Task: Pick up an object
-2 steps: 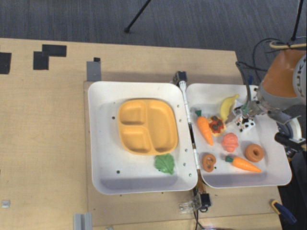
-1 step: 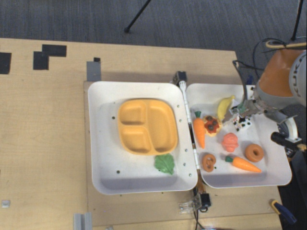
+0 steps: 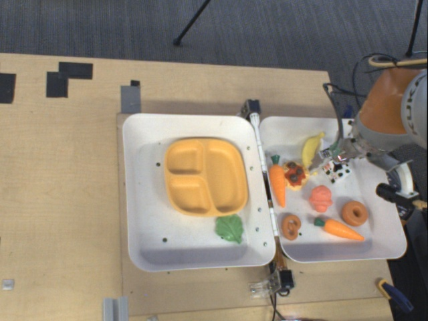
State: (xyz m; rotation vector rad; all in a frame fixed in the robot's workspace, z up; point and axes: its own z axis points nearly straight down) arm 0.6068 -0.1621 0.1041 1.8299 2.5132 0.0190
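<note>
Gripper [image 3: 332, 158] hangs low in the right white bin [image 3: 394, 249], near its far edge; yellow plastic banana [image 3: 310, 150] lies just left of it, long axis slanting toward that edge.

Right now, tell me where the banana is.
The banana lies in the right bin, near its far edge, just beyond the small red and orange toy and left of the gripper.
</note>
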